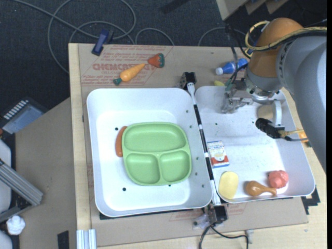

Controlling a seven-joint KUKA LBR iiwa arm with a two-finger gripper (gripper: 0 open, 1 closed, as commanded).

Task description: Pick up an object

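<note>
The metal end effector (pixel 232 101) hangs over the glossy white right bin (pixel 244 139); its state is perhaps hidden, I cannot tell. A smooth green sectioned tray (pixel 155 152) fills the left bin (pixel 104 139).

- Arm (pixel 306 56): broad, smooth grey casing.
- Orange band (pixel 272 45): rounded segment above the wrist.
- Cables (pixel 257 32): thin loops, apparently yellow and black, beside the band.
- Gripper (pixel 236 100): small metallic grey assembly; details are blurred.

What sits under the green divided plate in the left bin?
An orange, sausage-like piece pokes out from beneath the green plate's left edge, resting on the left bin. How far it extends underneath is covered by the plate.
</note>
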